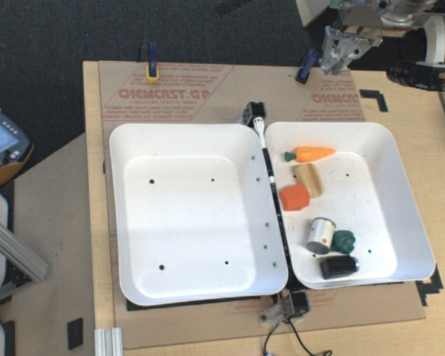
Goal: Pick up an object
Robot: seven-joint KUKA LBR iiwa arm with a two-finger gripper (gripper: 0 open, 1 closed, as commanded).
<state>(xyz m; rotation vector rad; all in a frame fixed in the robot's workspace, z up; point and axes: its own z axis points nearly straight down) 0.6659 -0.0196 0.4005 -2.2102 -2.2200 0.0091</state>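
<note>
Tool (340,58) hangs above tabletop, beyond right bin's (400,191) far rim; finger state can't tell. Objects all in right bin; nearest is carrot (314,153), long axis left-right, toward camera from tool.

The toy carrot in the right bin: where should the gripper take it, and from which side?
Grip the toy carrot across its thick orange body, near the green top, coming straight down. It lies flat and lengthwise left to right, apart from the tan block, so fingers would probably fit either side.
</note>
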